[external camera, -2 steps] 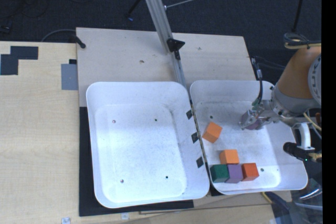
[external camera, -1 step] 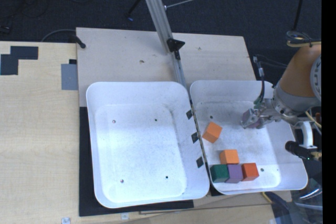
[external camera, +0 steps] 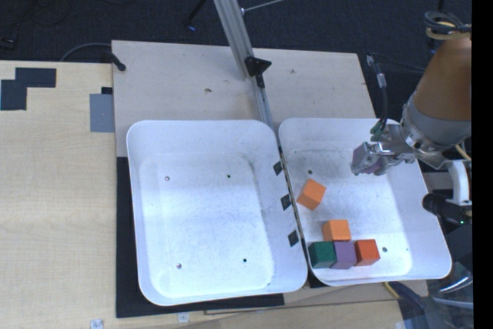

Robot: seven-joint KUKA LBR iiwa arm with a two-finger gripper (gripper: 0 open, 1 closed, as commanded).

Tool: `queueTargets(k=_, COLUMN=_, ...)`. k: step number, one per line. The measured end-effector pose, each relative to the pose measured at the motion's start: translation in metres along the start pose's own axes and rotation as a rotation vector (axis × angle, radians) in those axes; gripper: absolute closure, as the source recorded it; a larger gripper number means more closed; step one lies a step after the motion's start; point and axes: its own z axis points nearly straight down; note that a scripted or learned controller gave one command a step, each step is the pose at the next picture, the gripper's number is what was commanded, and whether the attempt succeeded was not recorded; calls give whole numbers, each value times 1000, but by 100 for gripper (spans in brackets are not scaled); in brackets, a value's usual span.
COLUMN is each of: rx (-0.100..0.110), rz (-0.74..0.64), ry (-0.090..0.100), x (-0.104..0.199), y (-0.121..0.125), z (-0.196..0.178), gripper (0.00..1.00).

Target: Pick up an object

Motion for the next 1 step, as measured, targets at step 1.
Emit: queueTargets(k=1, rx=7, rz=-2, ry=2, x=69, y=41, z=31, gripper=100)
